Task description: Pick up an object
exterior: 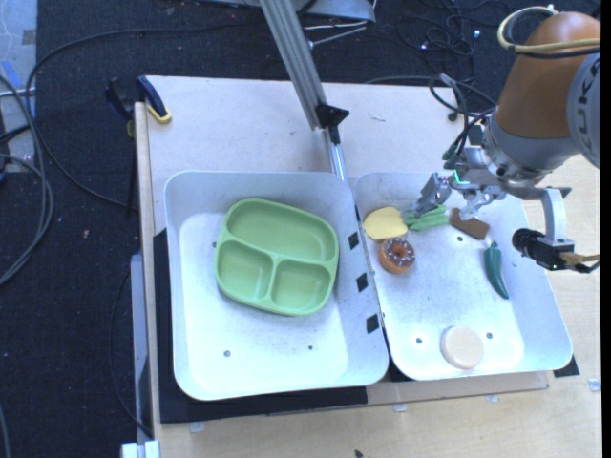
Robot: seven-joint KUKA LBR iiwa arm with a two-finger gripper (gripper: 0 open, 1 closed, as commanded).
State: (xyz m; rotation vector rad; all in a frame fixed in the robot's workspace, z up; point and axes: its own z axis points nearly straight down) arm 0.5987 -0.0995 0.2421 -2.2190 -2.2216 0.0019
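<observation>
The gripper hangs over a green bean pod in the right bin; whether its grip is open is unclear. The pod seems light and slim, best pinched mid-length.

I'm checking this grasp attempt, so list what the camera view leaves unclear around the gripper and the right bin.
- The gripper: too small and blurred to tell whether it grips anything.
- The light green item: its upper end runs under the gripper, so contact cannot be judged.
- The brown piece: partly covered by the wrist; identity unclear.
- The arm: cut off by the right edge.
</observation>
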